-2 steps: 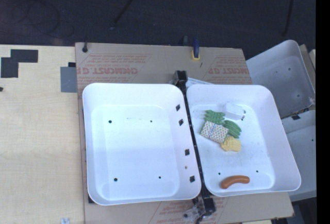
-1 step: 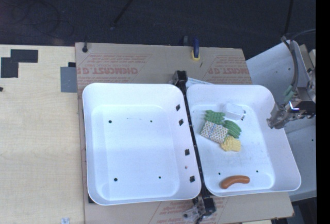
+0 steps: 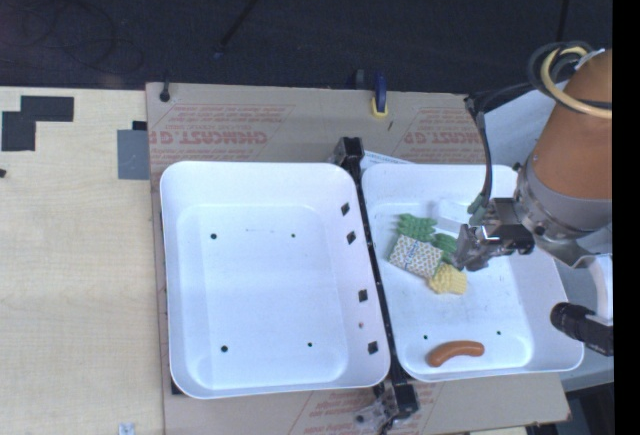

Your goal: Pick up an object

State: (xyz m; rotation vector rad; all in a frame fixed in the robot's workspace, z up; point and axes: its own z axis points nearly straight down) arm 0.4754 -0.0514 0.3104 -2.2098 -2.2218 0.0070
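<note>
I see a little orange sausage [image 3: 456,353] lying alone near the front wall of the right bin [image 3: 500,368]. Farther back sits a clump of toys: a yellow piece [image 3: 449,281], a pale patterned block [image 3: 414,254] and a green piece [image 3: 413,226], all touching. My gripper [image 3: 470,253] is down right beside the clump, but I cannot tell its state. The left bin [image 3: 262,183] sits beside it.
</note>
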